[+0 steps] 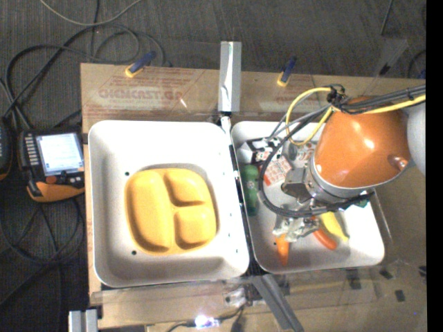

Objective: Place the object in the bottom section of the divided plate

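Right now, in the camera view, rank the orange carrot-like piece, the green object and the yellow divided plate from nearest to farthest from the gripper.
1. Orange carrot-like piece, in the right bin, just below the gripper.
2. Green object, against the right bin's left wall.
3. Yellow divided plate, in the left bin, farthest.

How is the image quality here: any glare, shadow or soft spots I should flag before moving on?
Camera view: even overhead light, the yellow divided plate sharp with soft shading in its sections; mild glare on the left bin's rim and the orange band; the arm shades the right bin, where the gripper and small items look grainy.
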`<state>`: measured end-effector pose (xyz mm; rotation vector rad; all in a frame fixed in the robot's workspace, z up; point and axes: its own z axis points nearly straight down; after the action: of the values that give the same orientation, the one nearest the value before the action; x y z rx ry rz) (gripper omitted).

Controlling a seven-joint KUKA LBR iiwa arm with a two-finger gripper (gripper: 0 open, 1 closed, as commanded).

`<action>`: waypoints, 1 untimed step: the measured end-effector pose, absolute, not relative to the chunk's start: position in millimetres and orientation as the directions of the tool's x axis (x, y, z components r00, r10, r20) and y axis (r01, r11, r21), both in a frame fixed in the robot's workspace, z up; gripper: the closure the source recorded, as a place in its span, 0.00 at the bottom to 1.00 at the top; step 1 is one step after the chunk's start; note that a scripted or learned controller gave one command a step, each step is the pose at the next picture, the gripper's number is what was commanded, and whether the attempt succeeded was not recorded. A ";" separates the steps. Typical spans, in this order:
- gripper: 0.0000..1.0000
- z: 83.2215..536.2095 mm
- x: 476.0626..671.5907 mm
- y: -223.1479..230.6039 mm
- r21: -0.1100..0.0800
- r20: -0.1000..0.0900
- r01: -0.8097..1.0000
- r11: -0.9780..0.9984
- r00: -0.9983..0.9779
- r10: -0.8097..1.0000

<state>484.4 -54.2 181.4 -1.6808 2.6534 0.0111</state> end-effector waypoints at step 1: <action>1.00 196.2 487.2 40.6 0.005 -0.004 -0.936 0.353 -0.353 -0.936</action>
<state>487.2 40.6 196.2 -1.7873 2.5834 0.0093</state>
